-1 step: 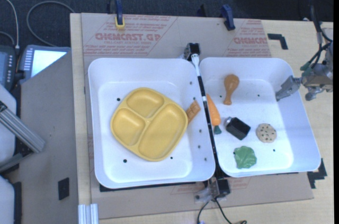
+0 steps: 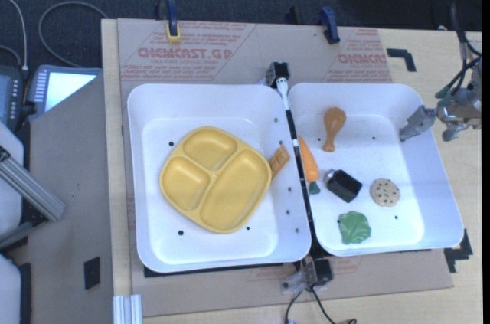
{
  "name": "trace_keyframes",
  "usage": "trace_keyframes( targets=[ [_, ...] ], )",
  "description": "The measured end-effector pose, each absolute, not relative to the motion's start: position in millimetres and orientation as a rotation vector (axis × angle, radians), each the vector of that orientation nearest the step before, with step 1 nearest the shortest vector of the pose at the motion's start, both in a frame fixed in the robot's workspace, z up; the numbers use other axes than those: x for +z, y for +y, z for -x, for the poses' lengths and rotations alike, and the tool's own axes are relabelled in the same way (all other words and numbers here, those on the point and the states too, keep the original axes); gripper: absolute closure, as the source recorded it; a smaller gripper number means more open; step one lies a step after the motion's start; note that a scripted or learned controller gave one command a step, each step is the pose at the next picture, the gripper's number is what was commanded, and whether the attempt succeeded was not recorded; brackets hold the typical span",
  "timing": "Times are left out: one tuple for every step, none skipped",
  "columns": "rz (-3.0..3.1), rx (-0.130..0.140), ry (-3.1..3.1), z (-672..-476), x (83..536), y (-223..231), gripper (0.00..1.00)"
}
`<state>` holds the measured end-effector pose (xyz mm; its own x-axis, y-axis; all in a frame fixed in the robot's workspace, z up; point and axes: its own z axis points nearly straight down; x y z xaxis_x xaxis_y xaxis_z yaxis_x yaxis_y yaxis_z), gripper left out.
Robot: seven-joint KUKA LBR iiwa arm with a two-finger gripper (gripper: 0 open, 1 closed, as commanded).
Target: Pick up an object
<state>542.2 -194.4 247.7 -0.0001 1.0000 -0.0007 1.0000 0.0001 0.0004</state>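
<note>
On the bench, seen from above at a slant:

Left bin (image 2: 145, 162): white and shallow, bearing a yellow divided plate (image 2: 216, 178) with three compartments, turned at an angle, near the middle of the floor.

Cracker (image 2: 279, 159): small tan piece just beside the plate's right rim, close to the wall shared with the other bin.

Right bin (image 2: 429, 215): white and shallow, touching the left bin along the middle seam.

Carrot (image 2: 308, 160): orange, lying lengthwise along the right bin's left wall, green end toward the near side.

Drumstick (image 2: 332, 127): brown toy chicken leg in the far left part of the right bin, thick end far, bone end near.

Black block (image 2: 344, 185): small dark box with a grey end, just right of the carrot's near end, tilted.

Cookie (image 2: 384, 193): round, tan with dark chips, right of the black block and apart from it.

Green leaf (image 2: 354, 227): crumpled green piece at the near side of the right bin, below the black block.

Gripper (image 2: 419, 123): at the right bin's far right rim, grey finger pointing left over the rim; spread or pressed together, cannot tell; nothing seen pinched.

Arm (image 2: 463, 109): reaching in from the right edge, metal parts and cables above the bench.

Bench top (image 2: 191, 47): brown board with red lettering, blue clamps (image 2: 171, 12) on the far edge.
</note>
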Motion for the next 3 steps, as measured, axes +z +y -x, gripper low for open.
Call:
trace_keyframes(
  targets=[
    [-2.226,-0.004,2.224,-537.7,197.7,-203.4,0.00],
    [-2.226,-0.004,2.227,-539.0,140.4,-193.0,0.00],
    [-2.224,-0.003,2.225,-538.4,87.6,-192.2,0.00]
  ],
)
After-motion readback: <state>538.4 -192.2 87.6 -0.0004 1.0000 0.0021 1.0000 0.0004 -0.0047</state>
